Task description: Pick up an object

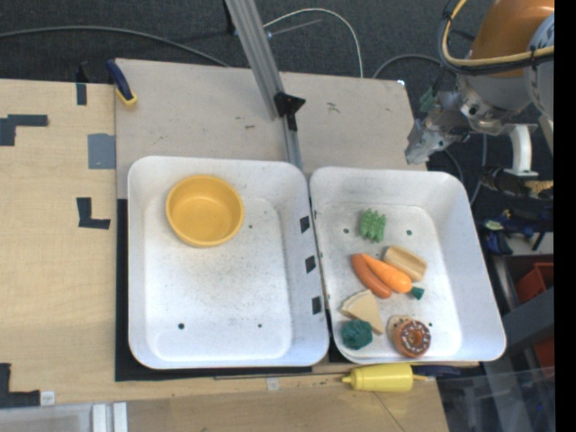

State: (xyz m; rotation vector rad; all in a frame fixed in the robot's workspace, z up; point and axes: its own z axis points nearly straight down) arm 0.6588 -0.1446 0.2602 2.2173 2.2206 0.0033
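Dark flooring surrounds the table point(54, 268). A yellow bowl point(204, 209) sits in the left bin's point(216, 349) far-left corner. Toy foods, a carrot point(382, 275) among them, lie in the right bin point(468, 331). Nothing is yet picked; the tool point(421, 142) hangs beyond that bin's far edge, its state cannot be told.

Single fixed camera, mounted above bench point(54, 268), looking down at slant; far bench edge toward frame top, near edge along bottom. Medium distance: both white bins fit whole, left bin point(144, 331) and right bin point(468, 313) side by side across frame centre. Arm point(504, 34) enters at upper right corner, cropped by frame. Dark floor and cables visible beyond far bench edge
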